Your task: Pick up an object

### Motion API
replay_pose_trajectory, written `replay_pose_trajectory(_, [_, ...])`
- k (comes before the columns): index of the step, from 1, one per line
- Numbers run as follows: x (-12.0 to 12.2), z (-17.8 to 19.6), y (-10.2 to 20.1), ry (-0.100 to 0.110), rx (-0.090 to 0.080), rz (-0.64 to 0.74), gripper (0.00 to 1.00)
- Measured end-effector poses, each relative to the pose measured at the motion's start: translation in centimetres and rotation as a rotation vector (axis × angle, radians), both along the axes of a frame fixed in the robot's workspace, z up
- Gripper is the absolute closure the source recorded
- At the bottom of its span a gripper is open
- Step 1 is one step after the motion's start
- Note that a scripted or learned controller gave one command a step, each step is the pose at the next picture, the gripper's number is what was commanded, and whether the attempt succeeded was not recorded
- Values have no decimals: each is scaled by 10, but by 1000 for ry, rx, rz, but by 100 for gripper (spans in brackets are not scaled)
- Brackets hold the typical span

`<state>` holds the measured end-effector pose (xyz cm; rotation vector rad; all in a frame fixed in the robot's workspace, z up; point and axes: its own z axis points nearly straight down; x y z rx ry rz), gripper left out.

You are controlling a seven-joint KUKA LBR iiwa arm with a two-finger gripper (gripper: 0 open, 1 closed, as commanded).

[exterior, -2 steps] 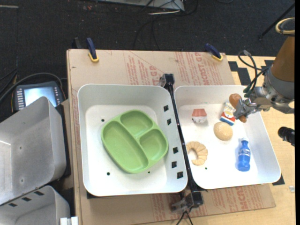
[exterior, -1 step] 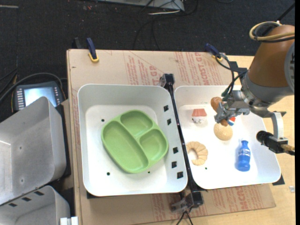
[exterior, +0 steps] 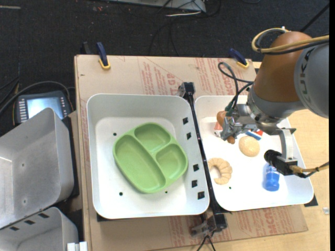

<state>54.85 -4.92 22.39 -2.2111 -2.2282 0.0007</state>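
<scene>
My gripper (exterior: 230, 131) hangs over the upper left part of the right bin (exterior: 293, 197). An orange and red object (exterior: 221, 121) lies partly under its left side. A round beige object (exterior: 249, 146) sits just right of the gripper, beside a small red, white and blue piece (exterior: 255, 134). A tan croissant-shaped toy (exterior: 220, 170) lies toward the bin's front left. A blue bottle-like object (exterior: 271, 180) rests at the front right. Nothing is visibly held.
The left bin (exterior: 99, 140) holds a green divided plate (exterior: 151, 157). A black divider rail (exterior: 198, 140) runs between the two bins. The arm's grey and orange body (exterior: 285, 77) covers the right bin's back right corner. A black connector (exterior: 280, 162) with cable hangs over the bin.
</scene>
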Motion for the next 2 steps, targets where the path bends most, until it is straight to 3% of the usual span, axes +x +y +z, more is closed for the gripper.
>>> replay_pose_trajectory(2, [-17,1,108,0,-1,0,100])
